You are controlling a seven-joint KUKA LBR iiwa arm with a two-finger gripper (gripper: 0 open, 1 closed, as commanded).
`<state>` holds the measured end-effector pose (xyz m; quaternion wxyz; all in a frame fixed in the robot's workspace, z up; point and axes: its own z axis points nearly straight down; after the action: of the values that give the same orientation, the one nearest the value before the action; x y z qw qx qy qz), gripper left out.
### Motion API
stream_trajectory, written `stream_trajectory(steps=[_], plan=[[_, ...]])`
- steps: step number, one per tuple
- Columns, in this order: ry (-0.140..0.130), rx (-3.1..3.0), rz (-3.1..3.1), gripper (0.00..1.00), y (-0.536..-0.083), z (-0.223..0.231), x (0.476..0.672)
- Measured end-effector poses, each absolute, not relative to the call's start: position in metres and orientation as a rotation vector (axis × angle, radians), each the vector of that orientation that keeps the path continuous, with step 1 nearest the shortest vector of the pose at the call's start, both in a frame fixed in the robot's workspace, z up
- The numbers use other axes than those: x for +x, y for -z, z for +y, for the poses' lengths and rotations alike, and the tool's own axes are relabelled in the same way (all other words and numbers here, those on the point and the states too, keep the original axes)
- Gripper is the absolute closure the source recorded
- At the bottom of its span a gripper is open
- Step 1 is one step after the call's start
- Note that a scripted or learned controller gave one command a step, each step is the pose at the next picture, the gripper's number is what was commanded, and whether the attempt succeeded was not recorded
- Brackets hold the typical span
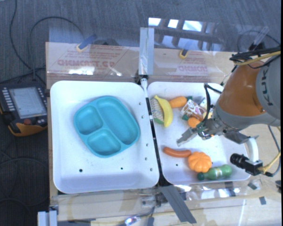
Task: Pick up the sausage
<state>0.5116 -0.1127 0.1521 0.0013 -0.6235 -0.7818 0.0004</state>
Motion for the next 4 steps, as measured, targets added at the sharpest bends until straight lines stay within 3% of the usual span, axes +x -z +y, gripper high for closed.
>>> stream_trajectory(steps=[1,2,3,4], plan=[[-0.001,-1.958,-2.453,1.0,-0.161,-0.112,0.512],[-0.001,-1.804,-2.573,1.0,-0.255,-0.024,0.505],[-0.001,-1.969,-2.448,1.0,-0.249,-0.065,0.484],[-0.001,-1.968,-2.448,0.0,-0.249,-0.064,0.484]])
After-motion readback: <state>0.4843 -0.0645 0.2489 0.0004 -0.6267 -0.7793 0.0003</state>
